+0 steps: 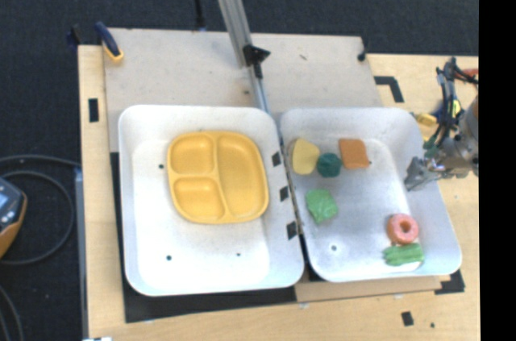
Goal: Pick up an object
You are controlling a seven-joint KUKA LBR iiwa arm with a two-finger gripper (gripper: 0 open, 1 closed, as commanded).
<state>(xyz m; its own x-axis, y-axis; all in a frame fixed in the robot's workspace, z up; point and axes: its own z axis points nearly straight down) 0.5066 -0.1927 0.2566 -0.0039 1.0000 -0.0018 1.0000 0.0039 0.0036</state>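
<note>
The right white bin (367, 267) holds several small items. A yellow piece (304, 156), a dark green ball (328, 164) and an orange block (354, 153) lie near its far left. A light green leafy piece (322, 205) lies below them. A pink ring (402, 229) and a green piece (403, 255) sit at the near right corner. My gripper (421, 172) hangs over the bin's right rim, apart from all the items, with nothing seen in it.
The left white bin (145, 251) holds a yellow divided plate (218, 176). A slanted metal post (230, 1) rises from the bench behind the bins. Cables and wiring (446, 101) cluster at the arm's wrist on the right.
</note>
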